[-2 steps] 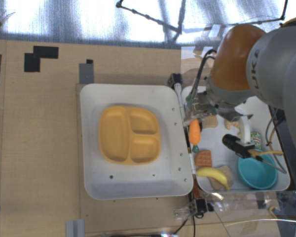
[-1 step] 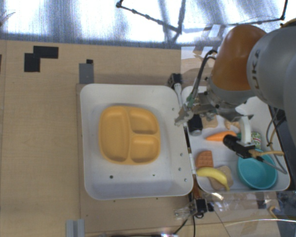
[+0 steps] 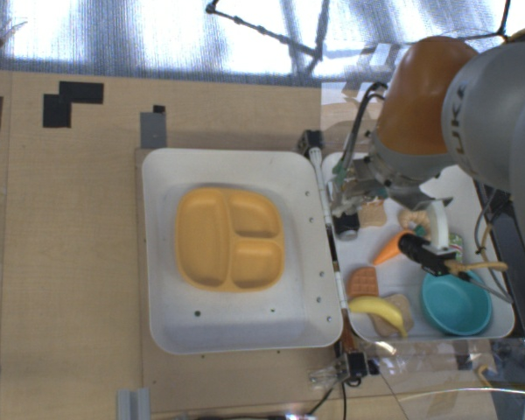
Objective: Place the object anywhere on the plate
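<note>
Hovering low over the right bin's [image 3: 499, 322] upper left corner, the end effector [image 3: 348, 201] is hiding its state; the plate [image 3: 230, 238] is sitting apart in the left bin [image 3: 245, 331], toys lying nearer.

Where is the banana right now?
The banana lies in the right bin, near its front left corner, just left of the teal bowl and below the orange carrot.
</note>
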